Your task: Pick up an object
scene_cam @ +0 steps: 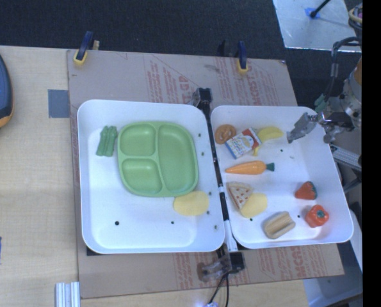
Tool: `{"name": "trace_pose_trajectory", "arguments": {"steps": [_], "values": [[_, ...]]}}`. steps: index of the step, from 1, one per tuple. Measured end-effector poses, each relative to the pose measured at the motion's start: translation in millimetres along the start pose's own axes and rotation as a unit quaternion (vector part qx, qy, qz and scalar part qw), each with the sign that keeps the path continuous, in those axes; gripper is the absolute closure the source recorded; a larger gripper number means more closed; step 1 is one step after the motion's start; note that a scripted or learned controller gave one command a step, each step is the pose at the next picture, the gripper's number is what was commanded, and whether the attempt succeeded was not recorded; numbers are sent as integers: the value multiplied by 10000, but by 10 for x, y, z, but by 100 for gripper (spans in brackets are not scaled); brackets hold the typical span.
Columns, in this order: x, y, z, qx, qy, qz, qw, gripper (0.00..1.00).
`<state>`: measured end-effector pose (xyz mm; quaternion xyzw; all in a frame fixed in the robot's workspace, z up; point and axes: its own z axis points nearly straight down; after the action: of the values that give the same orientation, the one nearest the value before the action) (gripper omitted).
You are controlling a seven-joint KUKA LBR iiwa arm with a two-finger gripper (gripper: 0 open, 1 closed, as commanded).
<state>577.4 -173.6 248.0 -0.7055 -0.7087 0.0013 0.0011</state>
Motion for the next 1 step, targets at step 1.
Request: {"name": "trace_pose_trajectory", "arguments": {"steps": [1], "values": [[-396,-613,1136,59,16,25,10000,0]]}}
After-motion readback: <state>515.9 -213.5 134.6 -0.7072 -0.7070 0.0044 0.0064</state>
